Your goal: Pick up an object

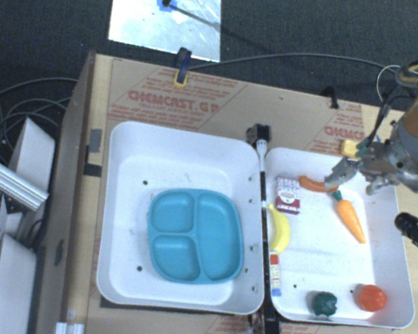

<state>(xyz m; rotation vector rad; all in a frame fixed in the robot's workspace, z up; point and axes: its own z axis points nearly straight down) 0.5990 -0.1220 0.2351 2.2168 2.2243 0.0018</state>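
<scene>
The hand (354, 173), its grip state impossible to tell, is hovering over the right white bin (393, 260) near the orange plastic carrot (350, 215) and reddish sausage-shaped toy (312, 184), risking a slanted, glancing grasp that would nudge either away.

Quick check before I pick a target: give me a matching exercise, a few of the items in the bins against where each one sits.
Things:
1. blue plate
2. carrot
3. banana
4. green item

Places:
A. near edge of the right bin, beside the orange-red ball
B. along the right bin's left wall, just below the small red and white carton
C. in the left bin
D. upper right part of the right bin, just below the gripper

Pairs: 1-C, 2-D, 3-B, 4-A
</scene>
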